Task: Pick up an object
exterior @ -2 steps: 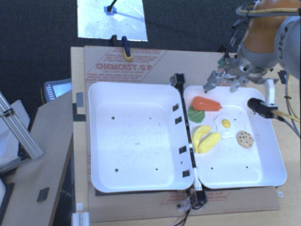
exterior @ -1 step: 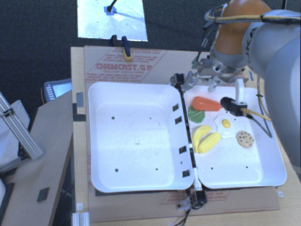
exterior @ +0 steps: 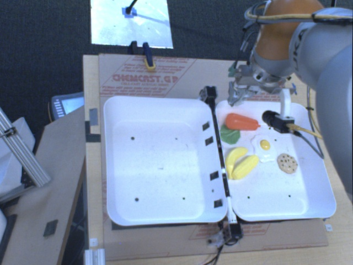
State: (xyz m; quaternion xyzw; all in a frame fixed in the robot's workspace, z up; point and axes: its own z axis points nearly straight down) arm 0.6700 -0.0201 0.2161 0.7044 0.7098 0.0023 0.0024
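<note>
Grey metal at the wrist, the jaws hang over the far left corner of the right bin, just beyond the carrot. Whether they are parted or clenched I cannot tell from this angle.

The carrot is the nearest thing to them and looks the likeliest pick. It lies flat, long axis running left to right, its left end touching a green piece. To take it well, I would come a little nearer and drop straight down over its middle, with the jaws set across its narrow width, not along its length. I would also stay right of the green piece, so that it is not nudged or caught too. The bin's wall is close on the left, so the descent should keep clear of it.

Nearer lie the egg, then two yellow pieces touching each other, and the cookie to the right, apart from the rest.

Count: one carrot, one green piece, one egg, two yellow pieces, one cookie, six things in all, every one in the right bin. There are two bins on the bench, the left bin beside the right.
</note>
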